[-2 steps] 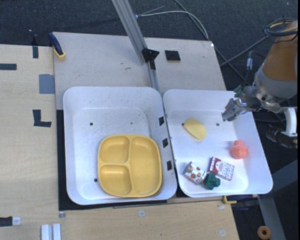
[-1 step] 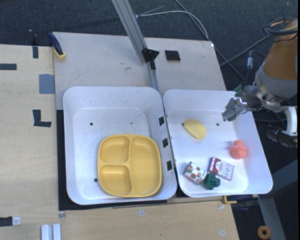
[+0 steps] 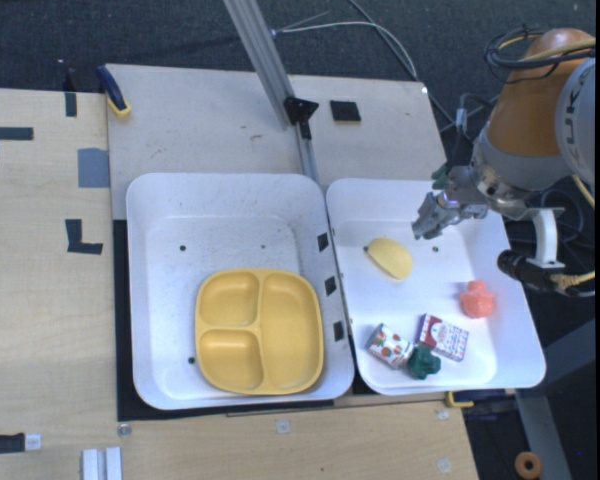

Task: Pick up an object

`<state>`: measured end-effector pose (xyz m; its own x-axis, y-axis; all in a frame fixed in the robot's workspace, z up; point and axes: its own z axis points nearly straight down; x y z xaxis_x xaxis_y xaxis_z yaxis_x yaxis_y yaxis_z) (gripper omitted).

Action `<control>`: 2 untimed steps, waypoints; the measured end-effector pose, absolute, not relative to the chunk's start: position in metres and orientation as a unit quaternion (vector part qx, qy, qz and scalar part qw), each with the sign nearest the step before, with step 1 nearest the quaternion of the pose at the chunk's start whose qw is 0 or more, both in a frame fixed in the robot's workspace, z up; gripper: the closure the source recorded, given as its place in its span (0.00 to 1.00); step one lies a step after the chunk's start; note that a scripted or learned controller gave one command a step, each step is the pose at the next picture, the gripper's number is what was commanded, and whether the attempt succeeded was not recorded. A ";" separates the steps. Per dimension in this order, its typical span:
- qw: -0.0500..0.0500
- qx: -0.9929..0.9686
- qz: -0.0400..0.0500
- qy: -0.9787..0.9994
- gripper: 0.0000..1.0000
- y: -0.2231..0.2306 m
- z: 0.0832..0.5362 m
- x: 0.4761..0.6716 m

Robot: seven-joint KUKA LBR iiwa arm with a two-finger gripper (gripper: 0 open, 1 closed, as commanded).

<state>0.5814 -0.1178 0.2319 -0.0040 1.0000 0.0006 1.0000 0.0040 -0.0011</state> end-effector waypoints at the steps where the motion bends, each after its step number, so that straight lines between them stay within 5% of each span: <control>1: 0.002 -0.705 0.001 -0.709 1.00 -0.068 0.230 0.564; 2: 0.001 -0.706 0.001 -0.708 1.00 -0.011 0.219 0.558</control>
